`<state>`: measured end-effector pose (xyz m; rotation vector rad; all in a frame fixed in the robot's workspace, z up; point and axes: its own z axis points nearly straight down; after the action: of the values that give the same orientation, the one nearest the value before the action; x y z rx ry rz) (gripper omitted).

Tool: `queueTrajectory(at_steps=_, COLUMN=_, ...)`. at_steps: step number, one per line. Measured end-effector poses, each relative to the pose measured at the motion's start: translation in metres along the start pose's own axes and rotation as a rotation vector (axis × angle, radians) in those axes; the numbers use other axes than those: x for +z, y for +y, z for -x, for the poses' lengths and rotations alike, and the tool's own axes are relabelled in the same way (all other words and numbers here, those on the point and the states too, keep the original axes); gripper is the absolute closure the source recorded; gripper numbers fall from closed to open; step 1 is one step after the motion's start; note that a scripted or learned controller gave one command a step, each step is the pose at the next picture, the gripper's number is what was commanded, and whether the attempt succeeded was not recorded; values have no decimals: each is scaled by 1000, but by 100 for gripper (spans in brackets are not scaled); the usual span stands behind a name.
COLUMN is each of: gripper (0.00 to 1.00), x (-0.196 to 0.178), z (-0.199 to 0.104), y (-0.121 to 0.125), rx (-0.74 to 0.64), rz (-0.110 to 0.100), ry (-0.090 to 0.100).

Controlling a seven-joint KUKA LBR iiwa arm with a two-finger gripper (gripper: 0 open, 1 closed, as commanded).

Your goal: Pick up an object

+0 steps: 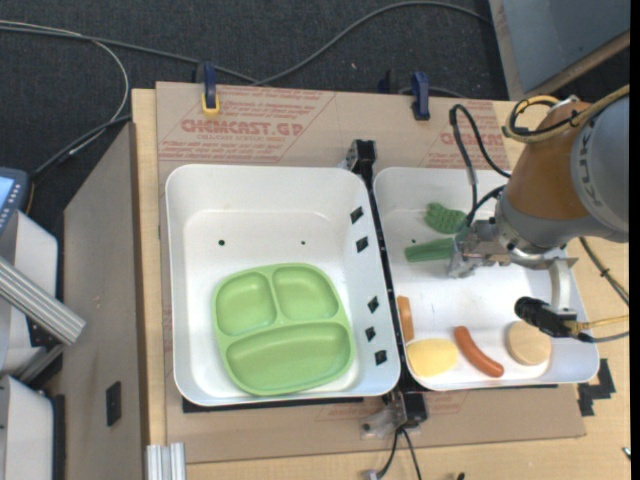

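Green brush (pixel 432 238) | dark handle, leafy head | beside pincer (pixel 462 260)

Both bins (pixel 190 268) are white. The divided plate (pixel 283 326) is light green. In the right bin: a dark green vegetable (pixel 436 234), a yellow lump (pixel 432 356), an orange-red sausage (pixel 479 352) and a tan disc (pixel 527 345).

Dark carpet floor (pixel 250 18) crossed by grey cables (pixel 330 43). A cardboard-topped surface (pixel 270 118), clamped by a yellow clip (pixel 209 88) and a blue clip (pixel 420 95).
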<state>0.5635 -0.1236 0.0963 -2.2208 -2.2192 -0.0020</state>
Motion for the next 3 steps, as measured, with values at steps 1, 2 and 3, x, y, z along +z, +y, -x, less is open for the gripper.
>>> queueTrajectory(at_steps=1, gripper=100, x=-52, z=8, y=7, rx=-1, rz=7, ry=-4)
queueTrajectory(at_steps=2, gripper=100, x=-113, z=14, y=14, rx=-2, rz=7, ry=-4)
queueTrajectory(at_steps=3, gripper=100, x=-170, z=21, y=9, rx=-2, rz=7, ry=-4)
